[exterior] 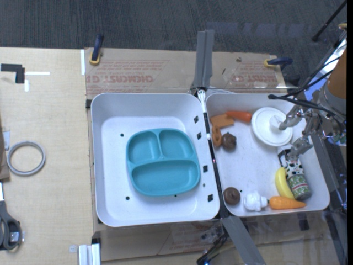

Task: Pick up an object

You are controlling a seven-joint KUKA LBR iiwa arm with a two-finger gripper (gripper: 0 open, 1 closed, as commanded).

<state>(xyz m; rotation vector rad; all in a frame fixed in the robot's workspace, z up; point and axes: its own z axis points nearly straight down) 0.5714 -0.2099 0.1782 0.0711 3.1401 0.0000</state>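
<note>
- Counter [49, 93]: it carries two white bins side by side.
- Left bin [105, 148]: it holds a teal divided plate [163, 162].
- Right bin [248, 164]: the pickable things lie here, namely a white disc [265, 127], a banana [283, 183] touching a can [298, 183], two carrots [239, 115] [285, 203] and small brown bits.
- Hand [294, 132]: it hangs over the right bin's far-right part, between disc and can, fingers apart with nothing between them.
- Step: I judge the approach is in hand; next it must settle on one thing, drop and close.

Red print on the cardboard sheet [140, 73] behind the bins appears upside down and is not legible.
</note>
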